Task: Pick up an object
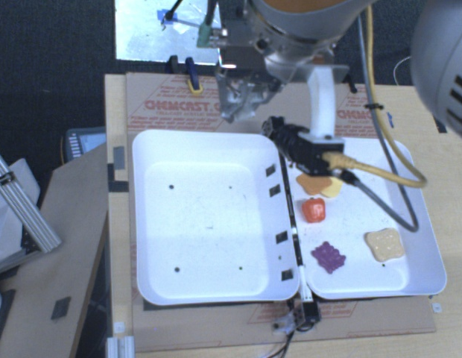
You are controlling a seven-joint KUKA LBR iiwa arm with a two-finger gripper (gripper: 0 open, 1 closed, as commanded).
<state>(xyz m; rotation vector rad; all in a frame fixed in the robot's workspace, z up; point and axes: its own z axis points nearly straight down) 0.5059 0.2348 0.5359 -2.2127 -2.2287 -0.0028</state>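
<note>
Four small items lie in the right bin [428, 271]. A red tomato-like piece [314, 210] sits near the bin's left wall, a flat orange-yellow slice [321, 186] just behind it, purple grapes [328, 256] in front, a tan toast slice [384, 244] toward the right wall.

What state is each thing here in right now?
Tomato: lying loose in the right bin.
Purple grapes: loose, apart from the others.
Toast: flat, near the bin's right side.
Yellow-orange piece: partly under the black cable fitting.
Left bin: bare white floor.
Pincer: raised behind the bins.
</note>
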